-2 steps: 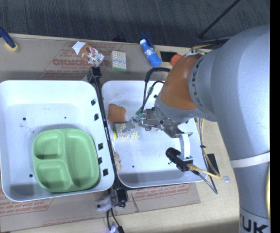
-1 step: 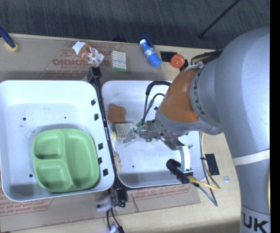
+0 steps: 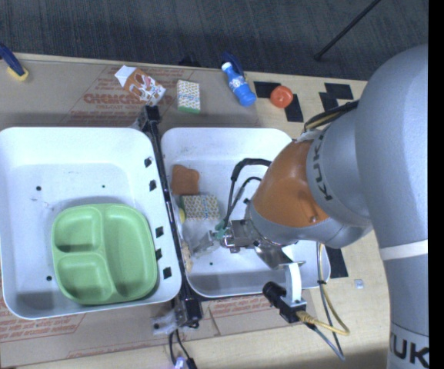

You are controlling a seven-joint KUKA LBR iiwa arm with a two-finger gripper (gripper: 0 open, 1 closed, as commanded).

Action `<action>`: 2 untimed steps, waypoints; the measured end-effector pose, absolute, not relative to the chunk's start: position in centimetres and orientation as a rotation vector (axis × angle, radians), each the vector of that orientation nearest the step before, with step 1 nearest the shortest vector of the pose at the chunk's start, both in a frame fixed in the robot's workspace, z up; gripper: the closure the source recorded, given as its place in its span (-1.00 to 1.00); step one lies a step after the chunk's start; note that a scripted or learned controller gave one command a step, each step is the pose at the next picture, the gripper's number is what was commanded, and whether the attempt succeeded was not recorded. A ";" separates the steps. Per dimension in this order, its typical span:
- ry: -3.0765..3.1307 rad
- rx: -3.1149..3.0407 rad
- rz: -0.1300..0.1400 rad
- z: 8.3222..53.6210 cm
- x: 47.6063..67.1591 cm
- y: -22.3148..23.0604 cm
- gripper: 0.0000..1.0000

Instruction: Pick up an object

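My gripper (image 3: 220, 235) reaches down into the right bin (image 3: 229, 141), low over its left half. Just to its left lies a pale, clear-looking object (image 3: 197, 244), too blurred to name. A patterned yellowish block (image 3: 200, 205) sits slightly above the gripper. Behind the block is a brown-orange object (image 3: 185, 179). A small yellow thing (image 3: 181, 215) rests against the bin's left wall. The orange wrist band and grey arm (image 3: 298, 194) hide the bin's right half.
The left bin (image 3: 21, 167) holds a green divided plate (image 3: 102, 252). Beyond the bins on the cardboard lie a blue clamp (image 3: 10, 61), a snack packet (image 3: 138, 85), a small box (image 3: 188, 95), a blue bottle (image 3: 239, 84) and an orange ball (image 3: 282, 96).
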State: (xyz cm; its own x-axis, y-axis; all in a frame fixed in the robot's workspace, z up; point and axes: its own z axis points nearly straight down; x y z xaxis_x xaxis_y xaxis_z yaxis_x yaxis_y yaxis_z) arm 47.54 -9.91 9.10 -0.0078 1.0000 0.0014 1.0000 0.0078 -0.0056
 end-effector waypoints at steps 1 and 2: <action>-2.233 -2.204 0.005 10.1 47.6 -9.9 1.00; -2.233 -2.204 0.005 10.1 47.6 -9.9 -1.00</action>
